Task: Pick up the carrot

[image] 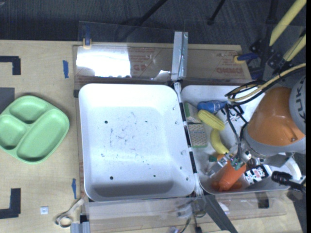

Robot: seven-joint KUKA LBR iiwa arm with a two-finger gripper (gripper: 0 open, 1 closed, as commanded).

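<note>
An orange carrot [227, 177] lies in the right bin [272, 191], directly beneath the jaws; their state is unclear. It's likely light, stiff plastic; grip mid-body.

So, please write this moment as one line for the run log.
stage: at carrot | gripper: low over carrot, right bin | grasp: unconfirmed | nearby: banana | left bin: untouched

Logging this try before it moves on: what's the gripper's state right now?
Gripper: low in the right bin, right over the carrot; open or shut cannot be told, and no grasp shows.
</note>
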